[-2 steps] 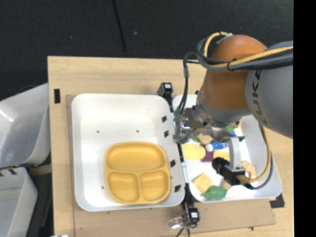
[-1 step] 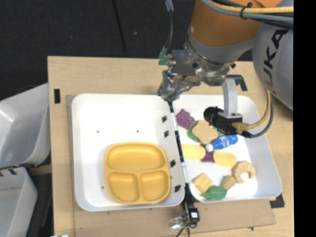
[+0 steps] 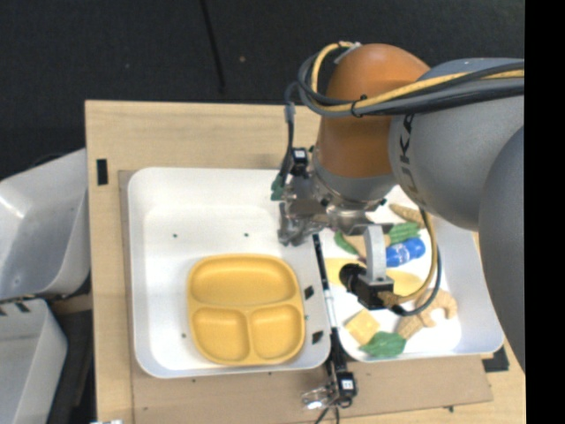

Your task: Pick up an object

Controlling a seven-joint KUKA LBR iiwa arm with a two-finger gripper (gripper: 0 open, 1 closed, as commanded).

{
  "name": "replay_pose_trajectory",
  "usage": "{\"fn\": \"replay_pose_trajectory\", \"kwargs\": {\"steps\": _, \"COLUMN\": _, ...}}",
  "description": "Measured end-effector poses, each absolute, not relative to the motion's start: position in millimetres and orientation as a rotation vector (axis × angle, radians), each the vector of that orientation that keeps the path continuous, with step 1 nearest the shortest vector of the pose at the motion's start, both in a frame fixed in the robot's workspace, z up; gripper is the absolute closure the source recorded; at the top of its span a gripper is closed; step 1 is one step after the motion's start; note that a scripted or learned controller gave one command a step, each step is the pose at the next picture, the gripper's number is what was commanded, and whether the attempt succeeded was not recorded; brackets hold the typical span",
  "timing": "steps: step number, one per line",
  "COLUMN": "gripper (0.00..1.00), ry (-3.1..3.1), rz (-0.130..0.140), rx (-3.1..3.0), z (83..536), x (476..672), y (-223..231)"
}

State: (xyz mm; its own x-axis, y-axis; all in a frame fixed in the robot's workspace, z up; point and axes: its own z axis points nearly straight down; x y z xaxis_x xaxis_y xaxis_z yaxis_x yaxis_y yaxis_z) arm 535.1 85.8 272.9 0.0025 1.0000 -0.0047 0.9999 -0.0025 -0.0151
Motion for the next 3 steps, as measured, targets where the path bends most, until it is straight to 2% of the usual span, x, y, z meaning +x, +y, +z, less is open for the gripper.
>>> {"fn": "replay_pose_trajectory", "kwargs": {"steps": 1, "gripper": 1.00, "ry": -2.241, "rz": -0.023, "rx": -2.204, "z": 404.6, "x": 493.5, "y": 201.3}}
{"fn": "replay_pose_trajectory", "kwargs": {"steps": 2, "gripper": 1.00, "ry": -2.234, "rz": -0.032, "rx": -2.218, "z": 561.3, "x": 489.5, "y": 222.5}}
{"fn": "replay_pose_trajectory", "kwargs": {"steps": 3, "gripper": 1.00, "ry": -2.238, "rz": -0.002, "rx": -2.208, "z": 562.1, "x": 490.6, "y": 220.8}}
